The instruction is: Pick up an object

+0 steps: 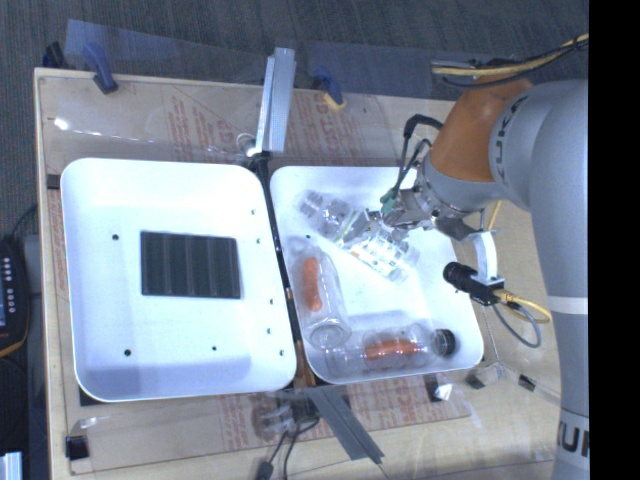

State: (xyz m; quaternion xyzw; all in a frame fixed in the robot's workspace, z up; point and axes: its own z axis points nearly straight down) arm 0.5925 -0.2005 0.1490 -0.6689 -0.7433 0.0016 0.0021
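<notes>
— Nearest the lens, what do you see?

— Grey arm (545, 168), its orange band above the wrist, reaching in from the right over the right bin (455, 363).

— Now go left to right.

— Left bin (100, 348) has a dark ribbed rectangle (190, 265) on its floor. Right bin holds clear plastic bottles: one upright along the left wall with an orange insert (318, 290), one lying along the near wall (392, 346), also orange inside, with a dark cap. A crumpled clear piece (325, 211) lies near the far wall, and a clear blister-like pack (383, 255) sits mid-bin.

— And the gripper (397, 216)?

— Low over the bin, just above that pack. Whether it has closed on anything, I cannot tell.
</notes>
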